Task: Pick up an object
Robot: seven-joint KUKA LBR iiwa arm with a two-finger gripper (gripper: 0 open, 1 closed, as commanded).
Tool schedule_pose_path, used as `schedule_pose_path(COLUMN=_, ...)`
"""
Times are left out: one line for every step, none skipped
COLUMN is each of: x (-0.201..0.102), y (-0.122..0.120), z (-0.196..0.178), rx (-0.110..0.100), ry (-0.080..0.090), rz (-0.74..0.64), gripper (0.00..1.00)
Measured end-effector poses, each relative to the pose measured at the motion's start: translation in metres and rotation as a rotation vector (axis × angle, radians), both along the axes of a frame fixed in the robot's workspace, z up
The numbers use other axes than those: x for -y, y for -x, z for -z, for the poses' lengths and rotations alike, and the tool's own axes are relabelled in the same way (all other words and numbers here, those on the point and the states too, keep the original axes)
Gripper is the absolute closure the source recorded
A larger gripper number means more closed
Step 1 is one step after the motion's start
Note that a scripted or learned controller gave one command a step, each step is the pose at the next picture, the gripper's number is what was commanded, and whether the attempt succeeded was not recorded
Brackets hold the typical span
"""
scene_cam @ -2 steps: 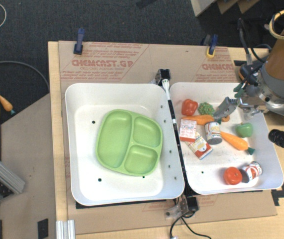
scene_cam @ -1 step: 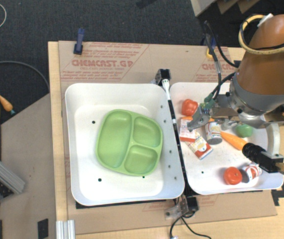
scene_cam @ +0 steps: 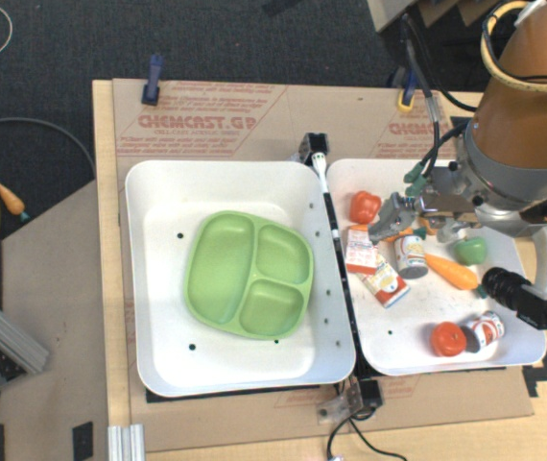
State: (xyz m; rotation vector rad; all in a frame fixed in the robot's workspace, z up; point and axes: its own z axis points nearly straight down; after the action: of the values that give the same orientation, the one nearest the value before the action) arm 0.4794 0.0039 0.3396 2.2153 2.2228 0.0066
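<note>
I can't tell how my jaws (scene_cam: 395, 215) stand; they're a dark tangle low over the right bin (scene_cam: 389, 346), beside the red pepper (scene_cam: 365, 205) and above a small can (scene_cam: 410, 255). The can looks rigid, light and slick-sided, so I'd grip across its body. The carrot (scene_cam: 451, 272) and cartons (scene_cam: 371, 263) lie close by. The arm hides the bin's far corner.
</note>
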Motion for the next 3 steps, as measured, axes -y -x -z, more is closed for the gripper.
schedule_pose_path(x=-0.016, y=-0.001, z=-0.16, rx=0.017, ry=-0.002, rz=-0.001, gripper=0.0)
schedule_pose_path(x=-0.016, y=-0.001, z=-0.161, rx=0.0, ry=0.001, rz=0.002, gripper=1.0)
schedule_pose_path(x=-0.066, y=0.001, z=-0.051, rx=-0.018, ry=0.001, rz=-0.002, gripper=1.0)
